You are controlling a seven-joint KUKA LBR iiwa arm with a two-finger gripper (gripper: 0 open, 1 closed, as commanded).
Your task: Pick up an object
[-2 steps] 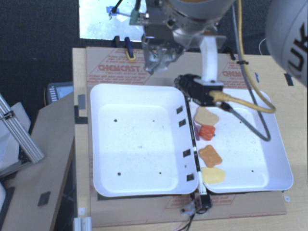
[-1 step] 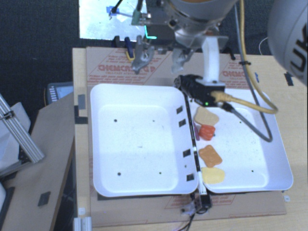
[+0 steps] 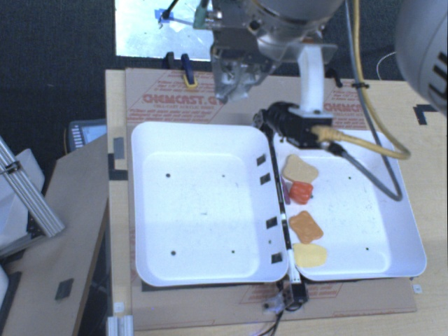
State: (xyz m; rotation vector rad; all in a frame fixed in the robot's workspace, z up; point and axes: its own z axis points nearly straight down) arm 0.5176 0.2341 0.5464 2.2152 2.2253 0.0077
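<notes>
1. The tool [image 3: 231,91] hangs above the far edge of the tabletop [image 3: 421,161], over the printed cardboard sheet [image 3: 175,102], just beyond the far rim of the left bin [image 3: 199,212]. It is blurred, and I cannot tell whether it is released or clenched; nothing can be seen in its grasp.
2. The right bin [image 3: 367,219] holds four small pieces in a row along its left wall, well apart from the tool.
3. Farthest back is a tan bread-shaped slice [image 3: 299,168], lying flat.
4. A red piece [image 3: 302,192] sits just in front of the slice, touching or nearly touching it.
5. An orange piece [image 3: 306,225] lies nearer still, a little apart from the red one.
6. A yellow piece [image 3: 310,255] lies by the bin's near left corner, just beside the orange piece.
7. A blue-and-yellow clamp [image 3: 187,71] grips the far edge of the cardboard sheet, left of the tool.
</notes>
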